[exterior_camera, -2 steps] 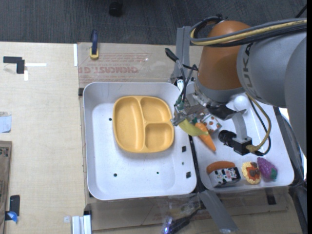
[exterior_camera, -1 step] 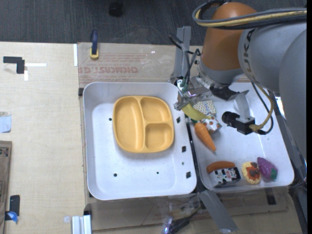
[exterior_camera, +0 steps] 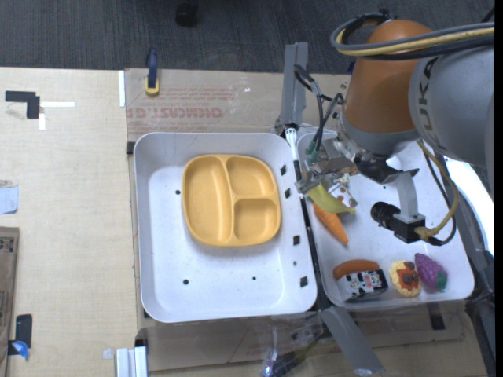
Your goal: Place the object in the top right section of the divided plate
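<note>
I see the worktop (exterior_camera: 63, 210) carrying two white bins side by side. The left bin (exterior_camera: 157, 273) holds the yellow divided plate (exterior_camera: 230, 199), which sits toward the bin's far edge with nothing in its sections. The right bin (exterior_camera: 460, 203) lies under the grey arm (exterior_camera: 440, 77), which reaches down over its far left corner. The tool (exterior_camera: 328, 181) hangs low there, just over a yellow banana (exterior_camera: 332, 202) and an orange carrot (exterior_camera: 333, 225) by the bin's left wall; I cannot tell its state or whether it grips either one. Along the near edge lie a sausage (exterior_camera: 355, 268), a black-and-white item (exterior_camera: 364, 284), a small pizza piece (exterior_camera: 405, 278) and purple grapes (exterior_camera: 430, 272).
</note>
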{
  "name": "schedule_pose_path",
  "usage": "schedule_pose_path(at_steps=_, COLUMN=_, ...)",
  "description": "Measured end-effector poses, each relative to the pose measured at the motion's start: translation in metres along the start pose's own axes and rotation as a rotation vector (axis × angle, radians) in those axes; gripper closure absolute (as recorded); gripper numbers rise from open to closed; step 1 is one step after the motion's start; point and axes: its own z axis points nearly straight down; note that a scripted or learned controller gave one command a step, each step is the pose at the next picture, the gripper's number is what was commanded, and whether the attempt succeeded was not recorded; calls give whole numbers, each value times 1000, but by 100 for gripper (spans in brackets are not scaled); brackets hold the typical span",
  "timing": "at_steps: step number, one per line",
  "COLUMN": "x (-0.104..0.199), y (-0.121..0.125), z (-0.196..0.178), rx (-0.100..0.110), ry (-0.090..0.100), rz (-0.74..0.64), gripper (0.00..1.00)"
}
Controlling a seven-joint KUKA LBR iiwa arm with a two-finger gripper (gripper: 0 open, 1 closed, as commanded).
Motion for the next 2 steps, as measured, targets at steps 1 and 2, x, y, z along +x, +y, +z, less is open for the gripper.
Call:
schedule_pose_path(at_steps=1, x=11, y=12, z=-35, rx=-2, ry=-1, rz=-58, gripper=100)
schedule_pose_path(at_steps=2, x=6, y=19, z=23, rx=0, ry=0, rz=-155, gripper=100)
